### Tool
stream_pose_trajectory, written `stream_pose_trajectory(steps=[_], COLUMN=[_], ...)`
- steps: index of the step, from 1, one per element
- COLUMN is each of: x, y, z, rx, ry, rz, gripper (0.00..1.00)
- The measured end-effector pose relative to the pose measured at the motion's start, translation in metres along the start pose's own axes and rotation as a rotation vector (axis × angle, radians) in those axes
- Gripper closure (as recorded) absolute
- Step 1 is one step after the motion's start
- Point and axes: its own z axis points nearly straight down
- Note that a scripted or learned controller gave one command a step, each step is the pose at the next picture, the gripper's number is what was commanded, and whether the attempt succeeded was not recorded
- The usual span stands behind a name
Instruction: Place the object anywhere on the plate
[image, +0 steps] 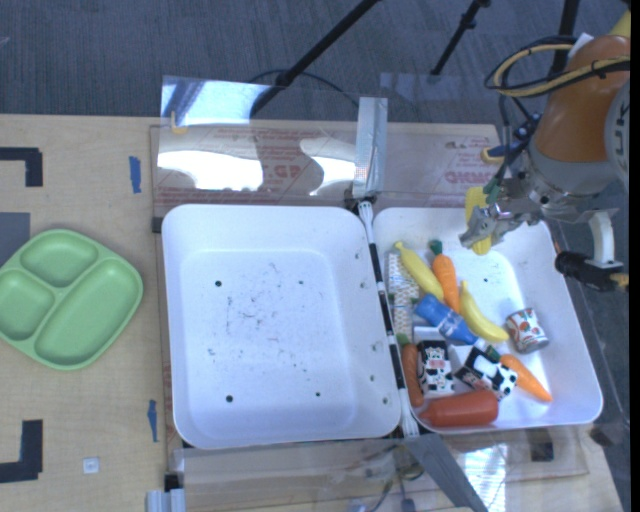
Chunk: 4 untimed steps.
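Observation:
The green plate (68, 298), divided into three compartments, lies on the wooden bench at the far left. My gripper (484, 228) hangs over the back edge of the right bin (580, 390), raised above its floor. A small yellow object (485, 240) shows between its fingers, and the gripper is shut on it. The object hangs well to the right of the plate, with the whole left bin (265, 320) between them.
The right bin holds several toys: a yellow corn cob (415, 268), an orange carrot (445, 280), a blue bottle (445, 320), a banana (487, 322), a small can (525, 328), a red sausage (460, 408). A shiny foil wall (260, 150) stands behind the bins.

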Motion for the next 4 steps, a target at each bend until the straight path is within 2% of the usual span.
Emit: stream_pose_trajectory(steps=[4], x=[-0.002], y=[0.004], z=[-0.042], rx=[-0.017], ry=[-0.004], rz=[0.003], gripper=[1.00])
